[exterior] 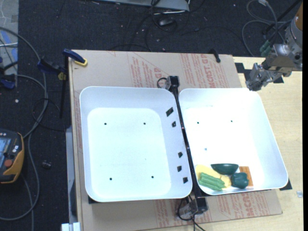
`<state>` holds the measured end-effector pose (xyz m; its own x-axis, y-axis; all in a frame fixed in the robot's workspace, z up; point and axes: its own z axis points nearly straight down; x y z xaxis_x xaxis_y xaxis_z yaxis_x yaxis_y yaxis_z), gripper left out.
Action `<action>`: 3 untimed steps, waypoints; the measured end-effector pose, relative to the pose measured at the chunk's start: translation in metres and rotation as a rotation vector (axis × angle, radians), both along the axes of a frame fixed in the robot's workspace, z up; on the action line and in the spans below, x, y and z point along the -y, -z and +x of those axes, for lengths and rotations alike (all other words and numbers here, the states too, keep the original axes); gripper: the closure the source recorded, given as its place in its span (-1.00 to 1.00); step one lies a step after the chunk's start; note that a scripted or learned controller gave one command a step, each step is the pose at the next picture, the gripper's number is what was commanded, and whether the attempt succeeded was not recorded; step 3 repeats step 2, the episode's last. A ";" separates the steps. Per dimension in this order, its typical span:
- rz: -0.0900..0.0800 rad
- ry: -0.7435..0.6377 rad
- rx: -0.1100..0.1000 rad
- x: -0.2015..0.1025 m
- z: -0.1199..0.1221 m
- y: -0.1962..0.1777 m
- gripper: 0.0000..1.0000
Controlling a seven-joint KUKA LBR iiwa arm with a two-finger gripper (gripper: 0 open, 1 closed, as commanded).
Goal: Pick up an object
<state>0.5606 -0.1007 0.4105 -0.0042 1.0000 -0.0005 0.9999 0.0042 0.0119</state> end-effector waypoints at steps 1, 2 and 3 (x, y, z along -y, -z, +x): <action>0.001 0.000 0.000 -0.051 -0.003 -0.134 1.00; 0.002 -0.003 -0.010 -0.120 -0.046 -0.129 1.00; 0.002 -0.003 -0.010 -0.120 -0.046 -0.129 1.00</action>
